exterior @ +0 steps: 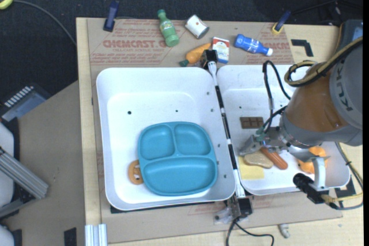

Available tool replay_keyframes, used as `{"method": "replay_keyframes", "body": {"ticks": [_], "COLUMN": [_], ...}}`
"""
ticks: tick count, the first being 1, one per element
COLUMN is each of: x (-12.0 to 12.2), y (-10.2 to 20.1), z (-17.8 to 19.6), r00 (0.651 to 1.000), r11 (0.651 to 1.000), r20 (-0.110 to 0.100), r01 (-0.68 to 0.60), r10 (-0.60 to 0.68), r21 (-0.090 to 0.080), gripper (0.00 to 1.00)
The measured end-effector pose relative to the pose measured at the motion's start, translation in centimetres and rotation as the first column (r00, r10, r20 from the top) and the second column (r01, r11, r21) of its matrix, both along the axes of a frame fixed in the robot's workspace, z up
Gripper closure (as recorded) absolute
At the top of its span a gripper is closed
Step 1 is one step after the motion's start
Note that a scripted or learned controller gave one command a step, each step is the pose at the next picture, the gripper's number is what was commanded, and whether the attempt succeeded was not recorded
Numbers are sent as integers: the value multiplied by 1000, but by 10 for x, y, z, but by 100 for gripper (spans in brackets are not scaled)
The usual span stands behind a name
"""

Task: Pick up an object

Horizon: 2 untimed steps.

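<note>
Pretzel (135, 172) partly hidden under blue tray (176, 157).

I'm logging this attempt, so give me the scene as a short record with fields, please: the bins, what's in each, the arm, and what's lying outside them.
left bin: blue divided plate; pretzel at the plate's left edge
right bin: chocolate bar, hot dog, cheese slice, orange items partly hidden by the arm
arm: reaching into right bin, low over the food items
gripper: near the hot dog; fingers unclear
behind bins: green bottle, blue bottle, small carton, white can
</note>
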<state>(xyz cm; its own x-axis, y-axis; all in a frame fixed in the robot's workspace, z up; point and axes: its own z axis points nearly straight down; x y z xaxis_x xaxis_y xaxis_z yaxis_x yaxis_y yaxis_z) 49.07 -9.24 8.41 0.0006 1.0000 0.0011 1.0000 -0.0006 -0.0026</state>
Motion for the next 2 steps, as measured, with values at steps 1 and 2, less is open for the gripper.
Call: {"method": "replay_keyframes", "body": {"ticks": [1,2], "x": [-2,16], "y": [-1,-1], "z": [0,0], "r00": [1000,1000], "r11": [1000,1000], "r20": [0,4], "r01": [0,-1], "r10": [0,1], "r21": [1,-2], "gripper": [0,0]}}
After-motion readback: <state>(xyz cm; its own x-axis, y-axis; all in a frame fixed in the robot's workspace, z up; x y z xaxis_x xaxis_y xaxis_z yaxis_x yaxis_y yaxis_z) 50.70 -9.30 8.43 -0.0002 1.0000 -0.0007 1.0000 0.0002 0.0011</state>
